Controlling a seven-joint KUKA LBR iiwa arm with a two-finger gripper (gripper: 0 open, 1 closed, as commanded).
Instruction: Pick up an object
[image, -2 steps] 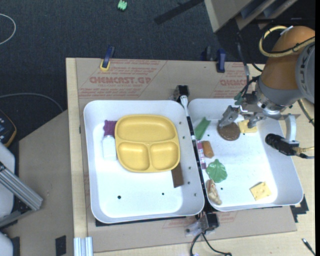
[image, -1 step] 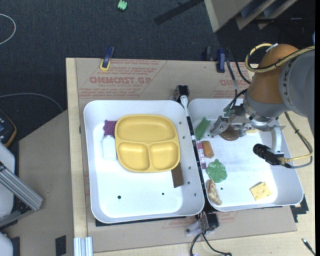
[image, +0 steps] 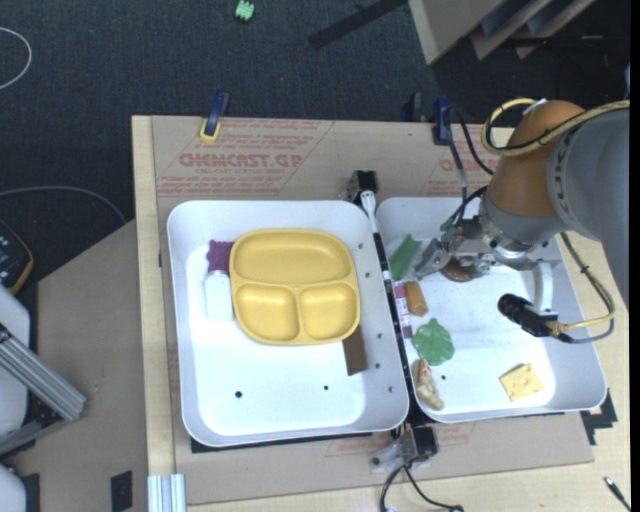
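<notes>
My gripper (image: 450, 258) hangs low over the upper middle of the right bin (image: 585, 345), under the grey arm and its orange band. A small brown round item (image: 462, 271) lies directly beneath it, partly hidden by the wrist. I cannot tell whether it is touched. Just left of the gripper lies a green leaf-shaped piece (image: 403, 255). Also in this bin are a small orange-brown piece (image: 415, 298), a green lump (image: 434, 341), a tan piece (image: 427, 384) near the front left corner, and a yellow wedge (image: 521, 381) at the front.
The left bin (image: 280, 410) holds a yellow divided tray (image: 295, 285), a purple thing (image: 219, 255), a white thing (image: 216, 295) and a brown block (image: 354, 353). A black cable end (image: 520, 312) droops from the arm over the right bin.
</notes>
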